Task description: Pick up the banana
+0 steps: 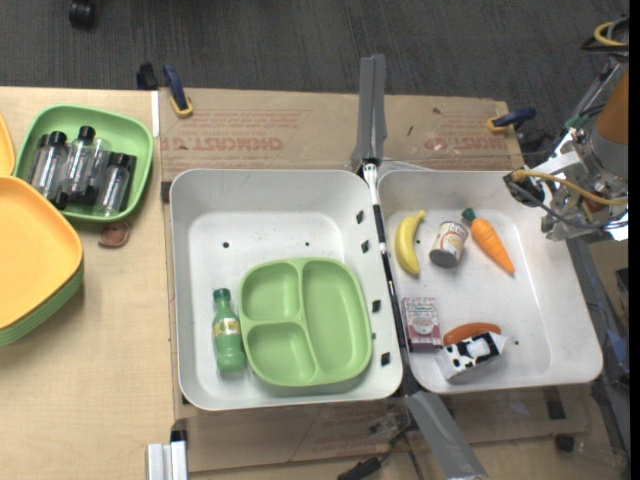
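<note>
- Your banana (408, 243) lies in the right bin (570, 363), near that bin's left wall and toward its far edge, curved, with one tip pointing to the far side.
- Just right of it a small can (449, 244) stands, close but apart; right of the can a carrot (490, 243) lies at a slant.
- Near the bin's front edge you have a pink box (421, 322) by the left wall, and a black-and-white carton (472, 355) with a red-orange piece (470, 332) touching its far side.
- The jaws (572, 218) hang over the right bin's far right corner, well apart from the banana; you cannot tell how wide they stand, and nothing shows between them.
- In the left bin (195, 208) a green tray (303, 320) sits toward the front, with a green bottle (228, 330) lying just left of it.
- On the desk's left edge you see a green dish of vials (84, 163) and stacked yellow plates (35, 258).
</note>
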